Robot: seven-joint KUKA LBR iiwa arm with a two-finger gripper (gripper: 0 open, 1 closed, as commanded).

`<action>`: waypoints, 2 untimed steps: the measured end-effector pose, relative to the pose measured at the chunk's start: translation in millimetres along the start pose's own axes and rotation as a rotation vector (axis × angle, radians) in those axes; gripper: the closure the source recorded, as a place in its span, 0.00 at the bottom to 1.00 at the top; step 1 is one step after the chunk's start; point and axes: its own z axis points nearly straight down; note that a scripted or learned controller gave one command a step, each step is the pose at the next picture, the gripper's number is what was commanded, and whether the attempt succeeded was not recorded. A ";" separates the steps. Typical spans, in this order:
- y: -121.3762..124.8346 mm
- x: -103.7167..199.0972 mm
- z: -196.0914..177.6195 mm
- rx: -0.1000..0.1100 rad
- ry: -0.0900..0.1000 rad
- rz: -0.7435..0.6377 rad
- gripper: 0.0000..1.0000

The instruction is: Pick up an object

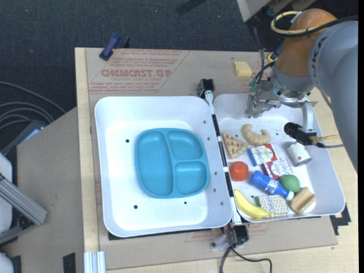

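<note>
Claw (259, 108), state unreadable, hovers upper right of frame over right bin (336, 178), nothing visibly held. Croissant (255, 134) lies just below it: judge best to descend straight, centre on it, avoid waffle (233, 144).

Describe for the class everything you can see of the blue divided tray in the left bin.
The blue divided tray is a light-blue, smooth, plastic-looking dish with rounded corners and three compartments: one large along its left side, two smaller on its right. It lies flat, slightly turned, near the middle of the left bin, resting on the bin's white floor. Nothing lies in it or touches it.
</note>
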 end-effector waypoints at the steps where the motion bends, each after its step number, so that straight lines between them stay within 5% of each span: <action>1: -0.2 0.0 0.3 0.001 0.000 0.000 0.00; 2: -72.1 7.0 29.2 -0.001 -0.003 0.003 0.00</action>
